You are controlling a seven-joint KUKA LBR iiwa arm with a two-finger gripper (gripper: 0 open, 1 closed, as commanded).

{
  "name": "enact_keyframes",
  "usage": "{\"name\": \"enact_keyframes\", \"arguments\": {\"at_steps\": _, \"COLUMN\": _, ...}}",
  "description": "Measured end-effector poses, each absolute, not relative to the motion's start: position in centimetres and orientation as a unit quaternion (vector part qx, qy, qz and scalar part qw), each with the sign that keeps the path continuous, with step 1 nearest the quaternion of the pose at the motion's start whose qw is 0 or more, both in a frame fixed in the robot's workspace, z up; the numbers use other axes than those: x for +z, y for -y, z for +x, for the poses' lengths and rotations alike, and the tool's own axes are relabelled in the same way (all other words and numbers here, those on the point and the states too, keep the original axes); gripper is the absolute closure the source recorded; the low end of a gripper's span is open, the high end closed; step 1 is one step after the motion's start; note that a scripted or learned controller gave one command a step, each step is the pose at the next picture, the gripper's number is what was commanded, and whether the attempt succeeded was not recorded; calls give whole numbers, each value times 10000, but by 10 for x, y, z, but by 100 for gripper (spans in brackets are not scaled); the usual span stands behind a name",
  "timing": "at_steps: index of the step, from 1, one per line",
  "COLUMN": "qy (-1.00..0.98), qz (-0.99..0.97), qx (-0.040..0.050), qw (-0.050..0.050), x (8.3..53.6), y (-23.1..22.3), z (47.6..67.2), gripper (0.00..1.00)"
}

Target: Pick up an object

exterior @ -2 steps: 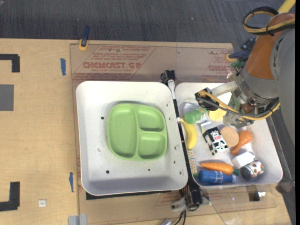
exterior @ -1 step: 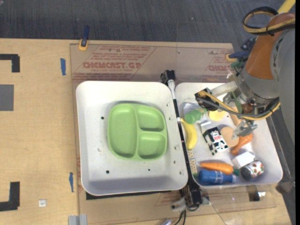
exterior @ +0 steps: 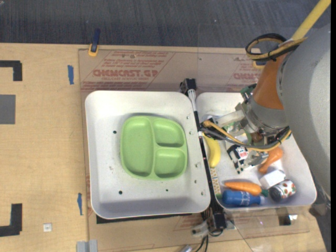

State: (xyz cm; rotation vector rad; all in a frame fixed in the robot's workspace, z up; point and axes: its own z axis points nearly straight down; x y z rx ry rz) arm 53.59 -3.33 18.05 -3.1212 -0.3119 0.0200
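My gripper (exterior: 240,156) hangs low in the right bin (exterior: 306,178), under the grey arm with its orange band (exterior: 269,91). It sits among clutter, just right of a yellow banana (exterior: 213,151) and above an orange carrot (exterior: 242,186). A blue bottle (exterior: 240,198) lies along the bin's front wall. An orange piece (exterior: 271,159), a white cup (exterior: 272,178) and a speckled ball (exterior: 284,191) lie to the gripper's right. The wrist and cables hide what is beneath the gripper.
The left bin (exterior: 100,140) holds a green divided plate (exterior: 154,147). A black bar (exterior: 200,140) runs between the two bins. The arm's bulk covers the right bin's far right side. Brown cardboard surrounds the bins.
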Motion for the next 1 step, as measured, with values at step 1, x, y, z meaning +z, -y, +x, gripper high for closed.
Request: {"name": "enact_keyframes", "arguments": {"at_steps": 1, "qy": 989, "qz": -9951, "qx": -89, "qw": -15, "x": 119, "y": 99, "z": 550, "gripper": 0}}
